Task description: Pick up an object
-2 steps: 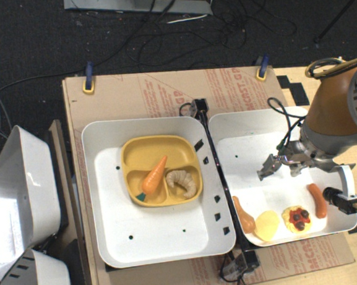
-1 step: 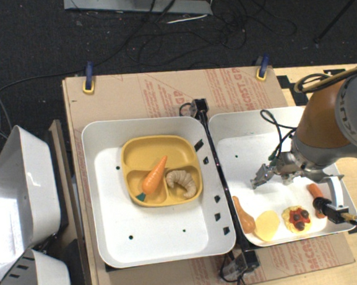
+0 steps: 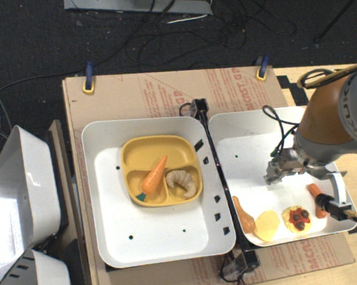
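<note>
The end effector (image 3: 280,172) hangs low over the right bin (image 3: 252,132); whether it is apart or together cannot be told. The nearest candidates lie toward six o'clock: a yellow disc (image 3: 267,224), a topped pastry (image 3: 297,218). Crowded against the rim, they risk a glancing, empty grab.
</note>
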Available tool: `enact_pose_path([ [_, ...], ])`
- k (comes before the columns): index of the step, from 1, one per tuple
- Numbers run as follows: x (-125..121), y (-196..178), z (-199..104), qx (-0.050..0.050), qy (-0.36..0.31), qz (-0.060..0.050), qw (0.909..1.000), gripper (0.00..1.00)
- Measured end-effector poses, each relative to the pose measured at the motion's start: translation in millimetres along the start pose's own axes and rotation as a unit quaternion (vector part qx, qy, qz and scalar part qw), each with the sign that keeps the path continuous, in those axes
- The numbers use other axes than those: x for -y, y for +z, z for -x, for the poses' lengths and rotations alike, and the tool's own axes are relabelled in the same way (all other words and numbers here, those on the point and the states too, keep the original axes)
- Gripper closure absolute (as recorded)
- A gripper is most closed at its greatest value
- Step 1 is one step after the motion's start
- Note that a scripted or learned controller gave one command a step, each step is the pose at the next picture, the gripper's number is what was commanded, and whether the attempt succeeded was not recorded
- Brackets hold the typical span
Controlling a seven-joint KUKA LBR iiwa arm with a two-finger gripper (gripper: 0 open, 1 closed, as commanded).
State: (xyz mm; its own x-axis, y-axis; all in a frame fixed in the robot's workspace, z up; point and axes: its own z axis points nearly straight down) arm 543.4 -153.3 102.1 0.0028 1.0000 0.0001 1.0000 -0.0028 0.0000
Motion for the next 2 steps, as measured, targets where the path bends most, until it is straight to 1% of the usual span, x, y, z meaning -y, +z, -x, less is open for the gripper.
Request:
enact_pose_path([
  [1,4,-47,-7,0.0,-0.003,0.002,1.0,1.0],
  [2,9,-108,-11,0.001,-0.003,0.002,1.0,1.0],
])
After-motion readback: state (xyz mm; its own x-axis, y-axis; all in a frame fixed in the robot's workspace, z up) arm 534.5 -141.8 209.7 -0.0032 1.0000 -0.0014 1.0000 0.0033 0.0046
